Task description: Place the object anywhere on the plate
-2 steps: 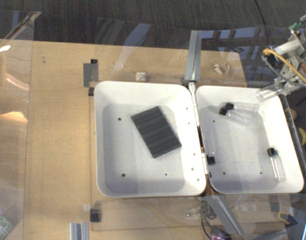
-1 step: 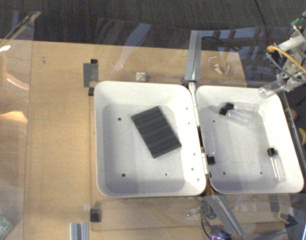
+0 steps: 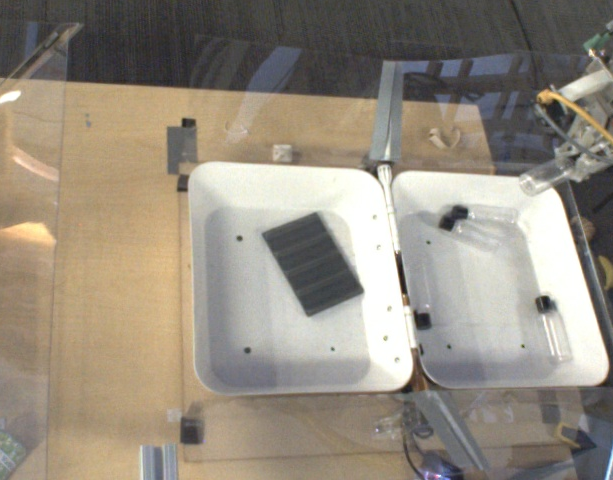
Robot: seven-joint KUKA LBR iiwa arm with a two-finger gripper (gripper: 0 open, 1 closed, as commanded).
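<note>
A dark grey ribbed plate (image 3: 313, 263) lies tilted in the middle of the left bin (image 3: 211, 368). In the right bin (image 3: 586, 368), a clear bottle with a black cap (image 3: 476, 226) lies near the back. A second clear bottle (image 3: 552, 330) lies by the right wall. A third (image 3: 418, 293) rests against the left wall, its black cap toward the front. My gripper (image 3: 564, 166) hangs at the view's upper right, over the right bin's back right corner, well apart from all the bottles.
A metal divider post (image 3: 387, 118) stands behind the gap between the bins. Small black clamps (image 3: 185, 143) sit on the wooden bench around the left bin. Cables (image 3: 576, 108) trail by the gripper.
</note>
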